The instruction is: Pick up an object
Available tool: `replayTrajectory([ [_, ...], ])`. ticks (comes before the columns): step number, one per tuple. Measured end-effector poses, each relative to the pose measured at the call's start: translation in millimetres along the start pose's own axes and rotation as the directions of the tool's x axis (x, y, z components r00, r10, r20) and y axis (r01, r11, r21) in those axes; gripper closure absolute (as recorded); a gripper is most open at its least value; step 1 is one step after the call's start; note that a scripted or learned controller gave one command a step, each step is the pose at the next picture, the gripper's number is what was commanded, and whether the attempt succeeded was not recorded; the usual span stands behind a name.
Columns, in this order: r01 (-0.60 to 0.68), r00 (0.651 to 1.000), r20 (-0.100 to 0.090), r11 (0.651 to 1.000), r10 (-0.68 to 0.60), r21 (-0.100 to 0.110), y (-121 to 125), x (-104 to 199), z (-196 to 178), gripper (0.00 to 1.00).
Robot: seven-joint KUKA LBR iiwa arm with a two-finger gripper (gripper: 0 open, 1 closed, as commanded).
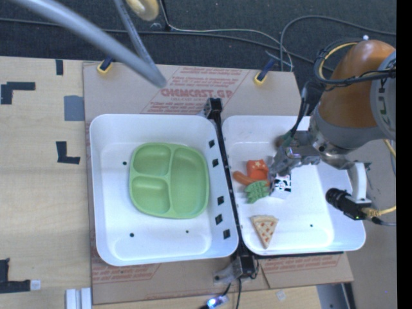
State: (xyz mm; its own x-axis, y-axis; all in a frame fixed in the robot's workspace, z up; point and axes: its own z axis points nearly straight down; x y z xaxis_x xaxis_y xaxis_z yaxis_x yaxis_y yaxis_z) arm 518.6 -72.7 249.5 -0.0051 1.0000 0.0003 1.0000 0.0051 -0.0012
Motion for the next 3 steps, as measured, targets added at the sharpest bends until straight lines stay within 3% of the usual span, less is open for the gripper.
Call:
replayTrajectory([
  [3, 0.001, 1.000, -0.001, 1.000, -0.001, -0.001, 45, 134, 2, 1.00],
])
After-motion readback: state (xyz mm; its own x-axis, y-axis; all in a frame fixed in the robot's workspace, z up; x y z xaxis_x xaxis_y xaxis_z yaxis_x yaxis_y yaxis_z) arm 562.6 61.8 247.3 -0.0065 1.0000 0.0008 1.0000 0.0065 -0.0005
